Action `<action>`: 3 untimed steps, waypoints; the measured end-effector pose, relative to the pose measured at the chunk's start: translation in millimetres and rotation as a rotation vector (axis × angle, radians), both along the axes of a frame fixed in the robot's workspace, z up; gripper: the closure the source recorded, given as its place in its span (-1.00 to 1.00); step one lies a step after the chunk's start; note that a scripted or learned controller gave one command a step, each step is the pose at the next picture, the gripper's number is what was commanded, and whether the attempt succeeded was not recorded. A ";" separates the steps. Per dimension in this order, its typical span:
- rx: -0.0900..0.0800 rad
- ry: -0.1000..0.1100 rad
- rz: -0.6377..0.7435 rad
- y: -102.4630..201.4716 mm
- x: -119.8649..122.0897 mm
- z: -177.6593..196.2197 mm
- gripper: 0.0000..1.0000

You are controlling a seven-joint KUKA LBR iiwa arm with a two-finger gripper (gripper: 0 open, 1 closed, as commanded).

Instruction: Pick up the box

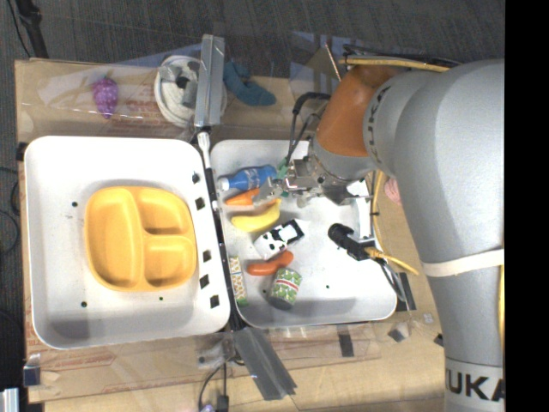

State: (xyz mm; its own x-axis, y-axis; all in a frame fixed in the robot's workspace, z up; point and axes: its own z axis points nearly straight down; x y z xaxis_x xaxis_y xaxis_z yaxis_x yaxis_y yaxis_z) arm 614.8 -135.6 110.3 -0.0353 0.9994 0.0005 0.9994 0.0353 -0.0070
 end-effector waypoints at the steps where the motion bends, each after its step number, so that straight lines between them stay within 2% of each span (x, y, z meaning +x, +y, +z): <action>1: 0.003 -0.005 0.388 -7.8 -108.3 68.0 -1.00; 2: -0.001 -0.020 0.331 -18.9 -109.4 -10.1 -1.00; 3: 0.001 -0.020 0.031 -38.6 -81.7 -9.2 -1.00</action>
State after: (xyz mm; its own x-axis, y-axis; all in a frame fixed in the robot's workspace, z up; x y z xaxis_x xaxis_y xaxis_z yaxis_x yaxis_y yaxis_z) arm 533.1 -174.2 101.0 -0.0661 0.9978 0.0002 0.9977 0.0661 0.0128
